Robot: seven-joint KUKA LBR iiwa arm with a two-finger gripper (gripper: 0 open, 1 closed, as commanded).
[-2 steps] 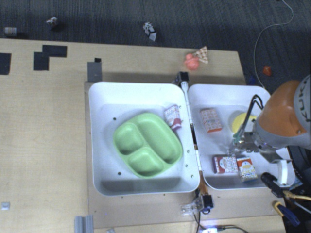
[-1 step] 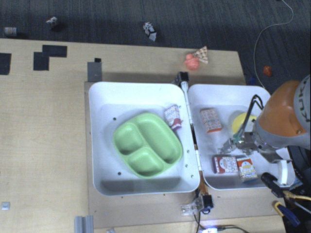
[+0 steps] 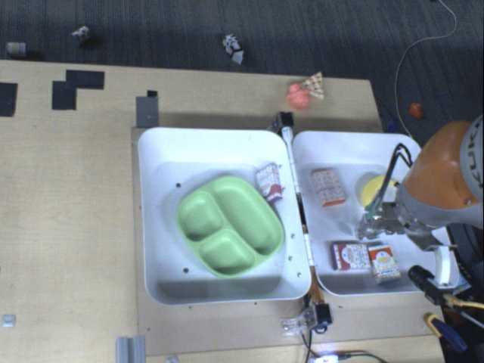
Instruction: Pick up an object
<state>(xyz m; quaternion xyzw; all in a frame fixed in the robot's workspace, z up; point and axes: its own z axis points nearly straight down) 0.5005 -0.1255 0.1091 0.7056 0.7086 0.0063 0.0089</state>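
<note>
Hidden: I cannot read how the gripper stands; it is a small dark metallic blur under the wrist, so whether it is wide, narrow or holding anything I cannot tell.
Cut off: the arm leaves the view at the right edge; its orange band covers the right bin's far right corner.
Partly covered: a yellow object lies half behind the arm and a black cable, shape unclear.
Hard to make out: labels on the small packets are too blurred for me to read.
Right bin: holds the gripper's tip, the yellow object, a pale orange-patterned packet, a red and white box and a small white carton.
Nearest things: the red and white box lies just below the gripper toward the near wall, the white carton touching its right side; the yellow object sits just above the gripper.
Orange-patterned packet: left of the gripper, apart from it.
Left bin: a green divided tray lies in the middle, with a red and white wrapper at its upper right edge, well apart from the gripper.
</note>
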